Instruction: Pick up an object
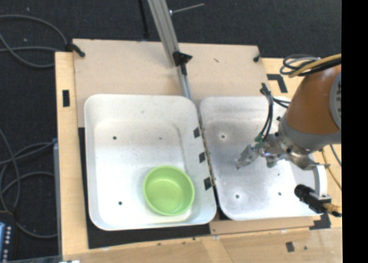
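A green bowl (168, 190) sits upright in the left bin (115, 118), near its front right corner. My gripper (248, 157) hangs over the middle of the right bin (230, 118), far to the right of the bowl. Nothing shows between its fingers, which point left and down toward the bin floor.
A slanted metal rail (167, 31) runs from the top of the view down to the seam between the two bins. The orange wrist band (313, 106) looms over the right bin's right side. Cables lie on the dark floor at left.
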You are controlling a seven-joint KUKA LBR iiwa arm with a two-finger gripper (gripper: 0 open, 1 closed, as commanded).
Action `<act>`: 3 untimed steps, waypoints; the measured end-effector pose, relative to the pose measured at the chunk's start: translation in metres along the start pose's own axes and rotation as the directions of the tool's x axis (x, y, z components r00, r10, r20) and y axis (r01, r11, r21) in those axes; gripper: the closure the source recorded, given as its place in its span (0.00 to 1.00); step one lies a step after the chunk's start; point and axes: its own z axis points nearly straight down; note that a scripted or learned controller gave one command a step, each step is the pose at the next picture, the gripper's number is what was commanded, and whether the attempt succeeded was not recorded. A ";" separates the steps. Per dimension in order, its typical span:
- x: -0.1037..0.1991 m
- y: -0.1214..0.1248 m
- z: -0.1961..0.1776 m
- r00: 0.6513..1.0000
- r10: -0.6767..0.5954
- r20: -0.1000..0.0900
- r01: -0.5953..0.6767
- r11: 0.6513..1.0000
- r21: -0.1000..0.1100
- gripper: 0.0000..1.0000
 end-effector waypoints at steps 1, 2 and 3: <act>0.008 0.000 0.048 1.000 0.001 0.000 -0.001 1.000 0.001 0.00; 0.008 0.003 0.035 1.000 0.003 -0.003 -0.003 1.000 -0.008 1.00; 0.007 0.003 -0.009 1.000 -0.005 -0.001 0.005 1.000 -0.009 1.00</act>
